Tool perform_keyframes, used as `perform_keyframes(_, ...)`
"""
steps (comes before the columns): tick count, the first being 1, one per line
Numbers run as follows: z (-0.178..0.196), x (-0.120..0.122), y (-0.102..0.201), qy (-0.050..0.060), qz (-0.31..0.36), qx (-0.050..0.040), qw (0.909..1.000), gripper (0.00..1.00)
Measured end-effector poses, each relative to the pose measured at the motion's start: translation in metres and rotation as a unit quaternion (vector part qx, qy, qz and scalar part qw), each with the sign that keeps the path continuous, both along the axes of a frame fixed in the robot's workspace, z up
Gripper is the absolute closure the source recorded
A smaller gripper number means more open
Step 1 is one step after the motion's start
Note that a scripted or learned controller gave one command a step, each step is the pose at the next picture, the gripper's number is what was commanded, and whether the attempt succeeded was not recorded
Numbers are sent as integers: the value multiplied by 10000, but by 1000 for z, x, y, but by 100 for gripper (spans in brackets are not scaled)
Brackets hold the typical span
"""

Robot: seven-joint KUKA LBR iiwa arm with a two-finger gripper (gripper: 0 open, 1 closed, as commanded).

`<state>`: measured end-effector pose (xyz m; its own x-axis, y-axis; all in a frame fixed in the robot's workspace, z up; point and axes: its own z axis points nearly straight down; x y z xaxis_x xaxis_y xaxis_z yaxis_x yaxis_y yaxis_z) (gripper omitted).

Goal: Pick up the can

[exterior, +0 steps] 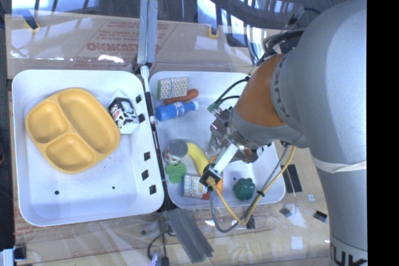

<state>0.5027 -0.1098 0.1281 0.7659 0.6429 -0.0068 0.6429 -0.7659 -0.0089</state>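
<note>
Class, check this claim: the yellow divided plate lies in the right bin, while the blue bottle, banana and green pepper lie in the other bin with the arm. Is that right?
One detail is wrong. The camera view shows the yellow three-compartment plate in the left white bin, not the right. The blue plastic bottle, yellow banana and green pepper do lie in the other bin, where the arm reaches.

bench (pixel 93 47) carries two white bins: left bin (pixel 37 196) frame left, right bin (pixel 215 79) centre-right, side by side
</note>
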Motion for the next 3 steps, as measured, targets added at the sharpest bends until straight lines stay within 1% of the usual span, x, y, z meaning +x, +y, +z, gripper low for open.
perform_keyframes(1, 153, -26, -60, -36, -385, -11, 9993, 100)
perform_keyframes(2, 102, -27, -100, 0, -2426, -11, 9701, 100)
perform_keyframes(3, 110, -28, -99, 36, -2393, 3, 9709, 100)
